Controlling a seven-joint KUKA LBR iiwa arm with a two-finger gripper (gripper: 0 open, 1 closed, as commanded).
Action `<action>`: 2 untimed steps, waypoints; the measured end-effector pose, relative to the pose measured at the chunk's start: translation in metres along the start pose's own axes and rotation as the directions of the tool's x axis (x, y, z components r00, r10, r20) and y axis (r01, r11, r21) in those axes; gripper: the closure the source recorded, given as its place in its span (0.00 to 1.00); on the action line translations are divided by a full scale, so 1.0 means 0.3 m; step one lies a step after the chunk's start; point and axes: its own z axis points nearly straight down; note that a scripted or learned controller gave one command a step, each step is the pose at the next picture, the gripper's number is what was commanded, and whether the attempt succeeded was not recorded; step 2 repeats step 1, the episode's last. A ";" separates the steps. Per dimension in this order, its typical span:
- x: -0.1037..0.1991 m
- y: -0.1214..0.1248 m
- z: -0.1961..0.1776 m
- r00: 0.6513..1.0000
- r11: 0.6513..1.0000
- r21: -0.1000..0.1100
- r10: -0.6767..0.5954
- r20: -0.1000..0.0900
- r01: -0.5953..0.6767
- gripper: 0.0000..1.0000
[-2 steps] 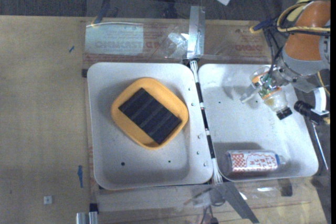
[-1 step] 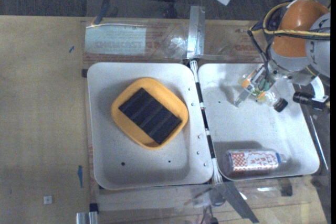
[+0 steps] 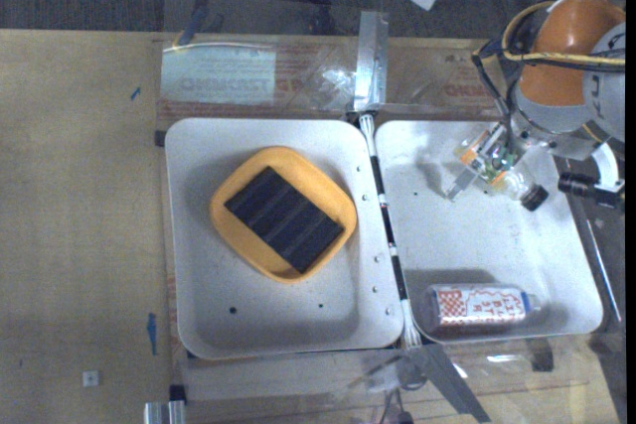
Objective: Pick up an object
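The counter (image 3: 70, 213) runs bare and tan along the far left, well away from the pincer. Next comes the left bin (image 3: 194, 308), a shallow white tray with rounded corners. In it lies a yellow-rimmed object with a dark ribbed top (image 3: 283, 213), set at a diagonal near the bin's middle, well to the left of the pincer and lower in the view. White floor shows all round it, widest along the bin's near edge and left wall.

The two bins meet at a raised seam (image 3: 383, 213) dotted with small holes, which stands between that object and the pincer.

The right bin (image 3: 556, 253) holds the pincer (image 3: 467, 176) in its upper half, left of the grey arm with its orange band (image 3: 571, 45), which reaches in from the right. Its thin grey fingers (image 3: 459, 184) point down and left, tips close together near the bin floor, with nothing seen between them. A tube with a red-and-white checked label (image 3: 479, 305) lies on its side along the bin's near wall, well below the pincer and apart from it. The broad stretch of white floor between pincer and tube is open, as is the strip from the pincer to the seam.
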 end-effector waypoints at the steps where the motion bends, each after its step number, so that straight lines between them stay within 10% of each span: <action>1: 0.333 0.258 -0.441 0.996 0.996 -0.021 -0.087 0.019 0.087 1.00; 2: 0.333 0.258 -0.441 0.996 0.996 -0.021 -0.087 0.019 0.087 1.00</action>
